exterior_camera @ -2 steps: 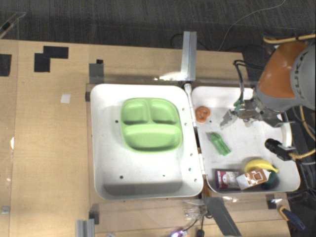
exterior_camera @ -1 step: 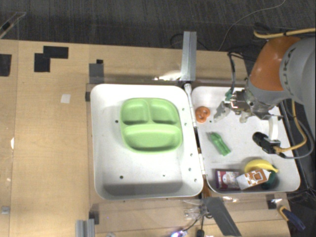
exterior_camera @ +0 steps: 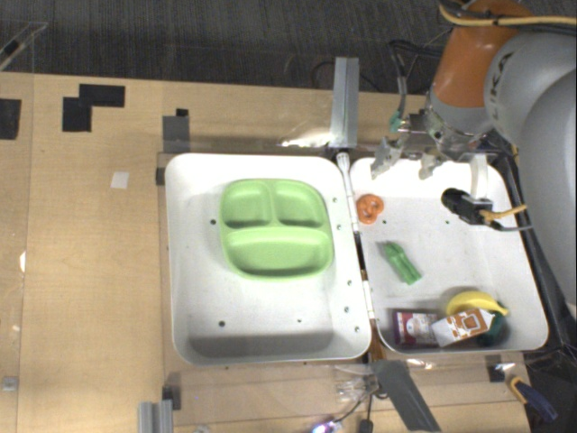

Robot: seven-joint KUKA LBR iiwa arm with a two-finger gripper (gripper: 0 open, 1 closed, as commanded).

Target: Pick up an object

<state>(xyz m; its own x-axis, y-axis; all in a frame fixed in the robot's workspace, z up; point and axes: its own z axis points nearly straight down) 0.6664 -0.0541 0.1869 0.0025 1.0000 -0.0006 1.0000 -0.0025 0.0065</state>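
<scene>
A: Item one, end effector (exterior_camera: 403, 156): above the far edge of the right bin (exterior_camera: 518, 269), fingers spread apart, nothing between them.

B: And the right bin's contents?

A: Orange ball (exterior_camera: 369, 207) against its left wall, just below the end effector. Green bottle (exterior_camera: 399, 263) near its middle, lying flat. Banana (exterior_camera: 475, 304), small carton (exterior_camera: 458, 327) and dark packet (exterior_camera: 411, 326) bunched along its near wall.

B: Beside the right bin?

A: Left bin (exterior_camera: 194, 269), touching it, holding a green divided plate (exterior_camera: 274, 227). Both on the counter (exterior_camera: 81, 269).
</scene>
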